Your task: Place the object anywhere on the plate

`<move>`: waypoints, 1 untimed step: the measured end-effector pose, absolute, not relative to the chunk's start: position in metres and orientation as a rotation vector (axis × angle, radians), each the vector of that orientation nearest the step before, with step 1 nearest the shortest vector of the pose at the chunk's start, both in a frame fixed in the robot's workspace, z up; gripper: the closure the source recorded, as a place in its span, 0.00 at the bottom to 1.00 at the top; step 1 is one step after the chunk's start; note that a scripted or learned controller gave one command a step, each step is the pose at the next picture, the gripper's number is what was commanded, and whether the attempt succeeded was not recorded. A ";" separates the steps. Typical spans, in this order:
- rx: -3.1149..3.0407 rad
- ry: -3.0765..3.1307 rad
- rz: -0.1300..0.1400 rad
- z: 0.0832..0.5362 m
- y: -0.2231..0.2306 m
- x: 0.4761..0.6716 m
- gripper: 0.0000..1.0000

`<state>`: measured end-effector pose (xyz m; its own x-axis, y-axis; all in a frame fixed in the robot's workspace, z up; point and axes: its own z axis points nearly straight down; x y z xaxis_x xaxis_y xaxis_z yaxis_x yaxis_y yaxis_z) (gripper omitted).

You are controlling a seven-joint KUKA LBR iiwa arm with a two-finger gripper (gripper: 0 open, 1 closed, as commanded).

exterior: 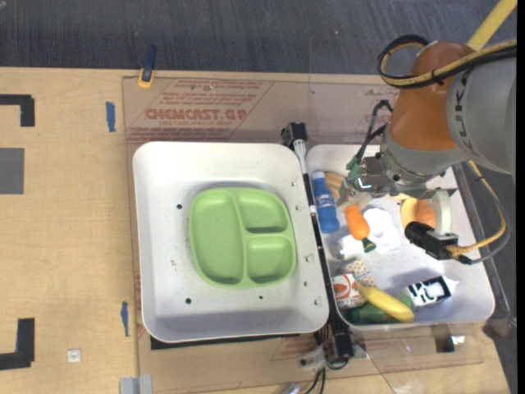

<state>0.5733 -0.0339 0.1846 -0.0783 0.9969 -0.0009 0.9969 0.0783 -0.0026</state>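
A green divided plate [242,236] lies in the left white bin [156,220], with nothing on it. The right bin [480,290] holds a pile of small objects: an orange carrot-like piece [356,222], a blue tube [326,208], a yellow banana [385,302], a white item [384,228] and an orange-yellow fruit [418,212]. The arm's orange band [426,97] and grey wrist hang over the right bin's far half. My gripper [373,183] points down among the objects, near the carrot-like piece; the wrist hides its tips.
A black-and-white block [429,290] lies at the right bin's near side, a red-and-white packet [344,286] near its left wall. Black cables [435,240] loop off the wrist. A cardboard sheet [197,109] lies under both bins.
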 end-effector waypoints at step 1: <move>-2.147 -2.294 -0.007 0.186 0.052 0.578 1.00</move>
<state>0.5784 0.0517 0.1862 -0.0661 0.9978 0.0024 0.9978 0.0661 0.0035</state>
